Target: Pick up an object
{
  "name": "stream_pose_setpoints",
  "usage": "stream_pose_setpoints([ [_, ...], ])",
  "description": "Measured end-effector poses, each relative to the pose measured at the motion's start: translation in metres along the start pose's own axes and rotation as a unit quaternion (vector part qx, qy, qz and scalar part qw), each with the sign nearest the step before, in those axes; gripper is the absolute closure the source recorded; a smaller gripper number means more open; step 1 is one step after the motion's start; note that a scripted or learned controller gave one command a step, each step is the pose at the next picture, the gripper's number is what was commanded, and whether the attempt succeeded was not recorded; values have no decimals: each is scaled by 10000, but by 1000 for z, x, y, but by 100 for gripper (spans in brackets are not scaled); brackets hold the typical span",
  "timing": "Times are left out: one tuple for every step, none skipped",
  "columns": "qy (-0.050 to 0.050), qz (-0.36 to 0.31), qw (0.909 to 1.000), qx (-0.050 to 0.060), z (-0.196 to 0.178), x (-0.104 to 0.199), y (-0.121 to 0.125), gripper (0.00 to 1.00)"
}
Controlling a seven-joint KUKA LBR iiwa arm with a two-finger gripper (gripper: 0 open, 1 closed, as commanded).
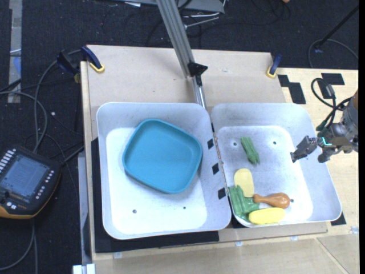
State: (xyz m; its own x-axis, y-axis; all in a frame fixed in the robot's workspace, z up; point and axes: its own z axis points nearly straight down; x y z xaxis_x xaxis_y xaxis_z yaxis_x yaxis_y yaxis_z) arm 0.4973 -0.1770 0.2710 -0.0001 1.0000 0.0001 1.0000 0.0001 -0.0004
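My gripper (311,151) hangs over the right edge of the right bin (319,176), its dark fingers spread apart with nothing between them. In that bin lie a small green vegetable (250,150) near the middle, a pale yellow piece (244,181) below it, a brown drumstick-shaped toy (272,199), a yellow piece (267,215) at the front, and a green piece (239,201) by the left wall. The gripper stands well to the right of all of them. A blue square plate (162,155) lies in the left bin (114,210).
A grey metal pole (177,30) slants down from the top to the gap between the bins. Clamps (91,59) hold the board's back corners. A handheld pendant (23,181) sits left of the bench, with cables on the floor.
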Motion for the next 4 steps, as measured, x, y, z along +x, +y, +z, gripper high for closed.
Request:
stream_pose_setpoints([
  [0, 0, 10000, 0, 0, 0, 0, 0],
  [6, 0, 10000, 26, 62, -2, 3, 0],
  [4, 2, 10000, 16, 104, -5, 1, 0],
  [7, -3, 10000, 23, 160, 6, 2, 0],
])
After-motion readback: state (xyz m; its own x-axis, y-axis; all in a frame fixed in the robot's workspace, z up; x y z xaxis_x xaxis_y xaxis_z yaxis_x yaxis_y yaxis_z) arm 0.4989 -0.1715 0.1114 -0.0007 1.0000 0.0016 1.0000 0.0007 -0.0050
